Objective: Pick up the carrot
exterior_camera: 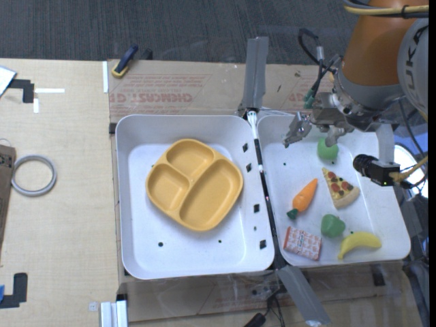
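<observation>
Bright even light, soft shadows

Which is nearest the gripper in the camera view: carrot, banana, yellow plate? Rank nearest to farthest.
Measured from the gripper at the back of the right bin:
1. carrot, mid right bin, in front of the gripper.
2. banana, front right corner of the right bin.
3. yellow plate, in the left bin, across the divider.
</observation>
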Robot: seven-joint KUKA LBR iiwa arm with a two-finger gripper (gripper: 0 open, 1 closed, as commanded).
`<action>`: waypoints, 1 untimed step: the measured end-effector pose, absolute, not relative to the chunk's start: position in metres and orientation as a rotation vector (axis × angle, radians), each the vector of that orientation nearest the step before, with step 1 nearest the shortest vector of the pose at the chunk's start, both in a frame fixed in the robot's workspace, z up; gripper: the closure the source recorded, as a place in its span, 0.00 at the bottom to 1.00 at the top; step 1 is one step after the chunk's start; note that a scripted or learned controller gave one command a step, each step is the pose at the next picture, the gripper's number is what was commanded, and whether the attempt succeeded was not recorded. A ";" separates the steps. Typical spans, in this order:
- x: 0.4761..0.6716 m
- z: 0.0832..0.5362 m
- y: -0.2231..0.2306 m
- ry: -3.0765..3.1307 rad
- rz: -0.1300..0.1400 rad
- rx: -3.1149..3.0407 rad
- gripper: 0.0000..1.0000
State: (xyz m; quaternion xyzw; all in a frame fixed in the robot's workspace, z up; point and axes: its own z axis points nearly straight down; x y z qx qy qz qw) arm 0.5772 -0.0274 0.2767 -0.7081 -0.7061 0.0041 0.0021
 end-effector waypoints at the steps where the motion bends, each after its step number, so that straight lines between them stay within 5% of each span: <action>1: 0.518 0.194 -0.071 -2.275 0.010 -2.157 0.00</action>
